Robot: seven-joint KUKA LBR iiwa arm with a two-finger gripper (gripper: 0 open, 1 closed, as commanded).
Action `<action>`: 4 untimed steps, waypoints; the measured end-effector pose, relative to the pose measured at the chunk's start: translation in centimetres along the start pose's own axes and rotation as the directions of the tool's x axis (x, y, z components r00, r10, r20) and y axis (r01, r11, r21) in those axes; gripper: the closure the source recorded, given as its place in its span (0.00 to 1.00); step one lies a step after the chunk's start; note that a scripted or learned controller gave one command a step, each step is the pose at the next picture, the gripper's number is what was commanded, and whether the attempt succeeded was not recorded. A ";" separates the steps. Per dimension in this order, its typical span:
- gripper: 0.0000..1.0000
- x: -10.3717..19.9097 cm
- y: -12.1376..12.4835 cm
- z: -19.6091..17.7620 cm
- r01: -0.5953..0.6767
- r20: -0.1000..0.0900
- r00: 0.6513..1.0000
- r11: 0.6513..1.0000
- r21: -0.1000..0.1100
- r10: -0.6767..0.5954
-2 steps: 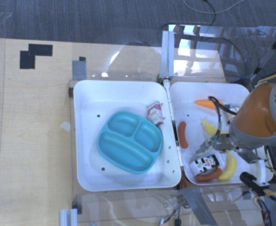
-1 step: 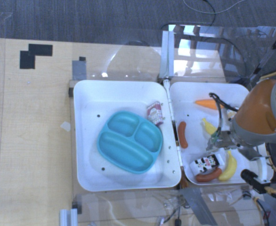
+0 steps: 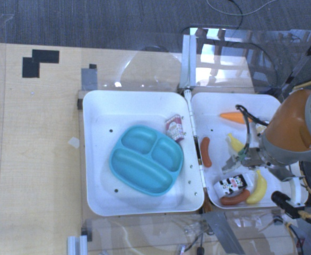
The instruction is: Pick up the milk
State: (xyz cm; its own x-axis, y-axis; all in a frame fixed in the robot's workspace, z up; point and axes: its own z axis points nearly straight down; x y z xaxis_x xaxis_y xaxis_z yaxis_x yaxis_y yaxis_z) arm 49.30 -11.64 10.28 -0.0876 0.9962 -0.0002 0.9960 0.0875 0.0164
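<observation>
The milk is a small carton with black and white cow patches. It lies on its side near the front of the right bin. My gripper hangs just above and slightly behind the carton, at the end of the grey arm with its orange band. Nothing visibly hangs from the gripper, and the carton rests on the bin floor.
Around the milk lie a brown sausage, a banana, a second sausage, a yellow item and a carrot. The left bin holds a blue divided plate and a small red packet.
</observation>
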 end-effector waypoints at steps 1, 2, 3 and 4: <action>0.00 1.8 0.0 1.2 0.271 0.007 0.962 0.963 0.000 -0.271; 0.00 0.7 0.0 1.3 0.288 0.001 0.958 0.958 0.000 -0.288; 1.00 0.7 0.3 0.1 0.289 0.003 0.957 0.957 -0.007 -0.289; 1.00 9.2 4.2 -8.2 0.228 -0.002 0.974 0.974 0.009 -0.228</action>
State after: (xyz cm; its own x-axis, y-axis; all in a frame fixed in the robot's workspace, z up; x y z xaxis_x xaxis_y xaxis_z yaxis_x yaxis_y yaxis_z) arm 52.59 -2.13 18.59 -0.3124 0.9499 -0.0017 0.9499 0.3124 0.0073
